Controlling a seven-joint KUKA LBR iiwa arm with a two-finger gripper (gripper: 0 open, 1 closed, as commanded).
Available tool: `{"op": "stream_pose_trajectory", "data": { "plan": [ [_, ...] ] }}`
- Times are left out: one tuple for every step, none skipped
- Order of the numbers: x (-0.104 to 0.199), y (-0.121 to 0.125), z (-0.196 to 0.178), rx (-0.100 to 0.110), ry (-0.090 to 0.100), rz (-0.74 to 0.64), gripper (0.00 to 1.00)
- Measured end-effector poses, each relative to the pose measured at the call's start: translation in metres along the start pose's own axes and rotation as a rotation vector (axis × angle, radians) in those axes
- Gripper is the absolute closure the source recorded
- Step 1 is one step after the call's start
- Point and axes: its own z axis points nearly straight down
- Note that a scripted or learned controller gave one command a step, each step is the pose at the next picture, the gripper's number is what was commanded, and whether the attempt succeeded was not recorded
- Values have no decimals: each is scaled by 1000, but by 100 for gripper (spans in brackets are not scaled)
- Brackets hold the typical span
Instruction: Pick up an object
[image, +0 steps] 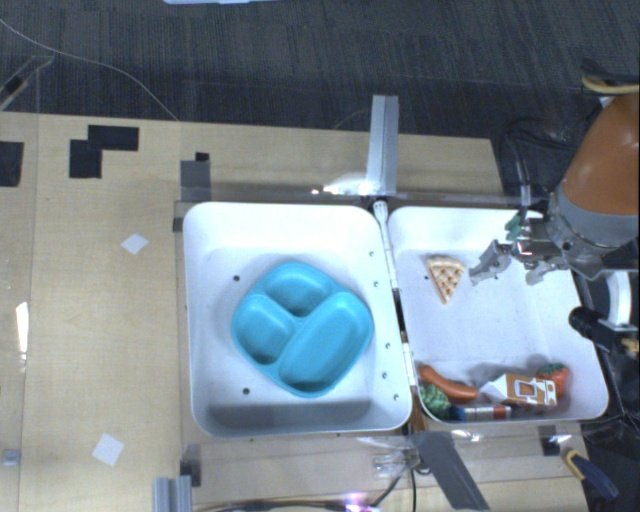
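In the right bin (520, 320), a toy waffle-textured pizza slice (445, 277) lies near the left wall. Along the front wall lie a red-orange sausage (446, 383), a green piece (432, 402), a brown-and-orange bottle (524, 389) and a small red-orange toy (557, 377). My gripper (506, 270) hangs over the back right part of this bin, just right of the pizza slice. Its two grey fingers (487, 264) stand apart, with nothing between them.
The left bin (215, 300) holds a blue divided plate (302, 327). A metal post (383, 145) rises behind the wall shared by the bins. The arm's orange band (607, 165) and dark cables (600, 320) crowd the right bin's right side.
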Motion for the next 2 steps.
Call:
{"op": "stream_pose_trajectory", "data": {
  "plan": [
    [0, 45, 94, 2, -1, 540, 0],
    [20, -9, 135, -8, 0, 190, 0]
  ]
}}
